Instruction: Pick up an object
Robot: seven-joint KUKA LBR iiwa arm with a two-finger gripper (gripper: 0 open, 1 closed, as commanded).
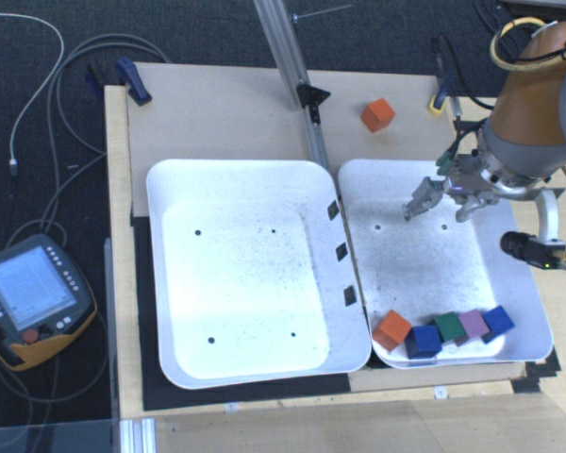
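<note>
Hovering over the far part of the right shallow white bin (509, 253), the two-finger end effector (442, 200) was seen with fingers spread, nothing between them. Small orange (391, 329), dark blue (423, 342), green (449, 327), purple (474, 325) and blue (497, 321) cubes were clustered along the near wall. Another orange cube (378, 114) lay on the bench (217, 111). The arm's upper part was cut off.

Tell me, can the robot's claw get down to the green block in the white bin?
Probably yes. The claw hangs open over the right bin with bare floor between it and the green block. But blocks crowd it on both sides, so gripping looks tricky.
</note>
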